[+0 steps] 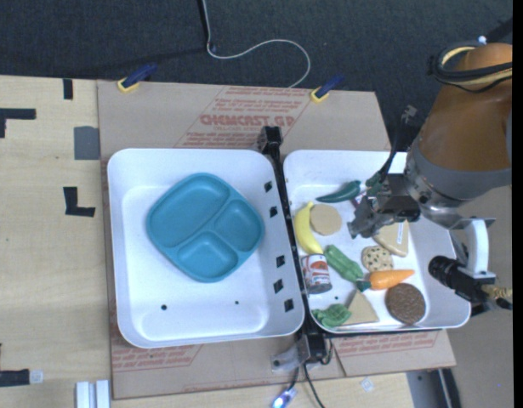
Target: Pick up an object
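**Gripper low over the right bin, nothing lifted yet**

The gripper (373, 213) hovers in the middle of the right bin (440, 317), its dark fingers sitting above the toy food, and I cannot tell whether they are spread or pressed together; nothing shows between them. So the pick looks undone: every candidate lies on the bin floor. From the gripper, the round cracker (326, 220) sits at nine o'clock, the banana (305, 230) just beyond it, the dark green pepper (338, 192) at eleven. The cheese wedge (395, 239) lies at four o'clock, just beside the fingers, the chip cookie (376, 257) at six, the carrot (389, 279) and brown cookie (406, 303) lower down, the green pod (343, 263) at seven. The small can (316, 273) hugs the divider wall, awkward to approach. Room is tight here, pieces crowding one another; the bin's far strip toward twelve o'clock is barer. The left bin (129, 177) carries the blue divided plate (205, 226).
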`<state>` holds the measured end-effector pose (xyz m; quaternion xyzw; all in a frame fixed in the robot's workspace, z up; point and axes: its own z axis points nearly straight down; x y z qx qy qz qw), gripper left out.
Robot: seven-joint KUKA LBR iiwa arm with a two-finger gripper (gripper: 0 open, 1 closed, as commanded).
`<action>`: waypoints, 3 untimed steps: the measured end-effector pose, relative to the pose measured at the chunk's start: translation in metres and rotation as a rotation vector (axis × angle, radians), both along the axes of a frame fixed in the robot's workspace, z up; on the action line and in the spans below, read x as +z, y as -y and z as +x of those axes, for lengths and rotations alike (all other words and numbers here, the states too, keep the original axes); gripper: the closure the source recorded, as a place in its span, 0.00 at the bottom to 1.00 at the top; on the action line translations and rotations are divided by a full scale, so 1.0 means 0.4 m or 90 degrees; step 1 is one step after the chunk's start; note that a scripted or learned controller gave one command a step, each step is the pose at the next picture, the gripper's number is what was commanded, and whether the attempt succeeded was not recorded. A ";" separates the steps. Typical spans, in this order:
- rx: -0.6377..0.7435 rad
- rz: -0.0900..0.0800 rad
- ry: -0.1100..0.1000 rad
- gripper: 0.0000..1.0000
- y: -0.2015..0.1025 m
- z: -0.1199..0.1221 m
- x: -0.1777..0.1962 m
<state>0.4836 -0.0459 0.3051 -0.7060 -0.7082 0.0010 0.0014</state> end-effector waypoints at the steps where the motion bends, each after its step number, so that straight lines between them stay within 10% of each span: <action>1: 0.006 0.001 0.002 1.00 -0.257 0.000 0.060; 2: -0.003 -0.001 0.005 1.00 -0.149 0.001 0.188; 3: 0.000 0.000 0.002 1.00 -0.230 0.000 0.206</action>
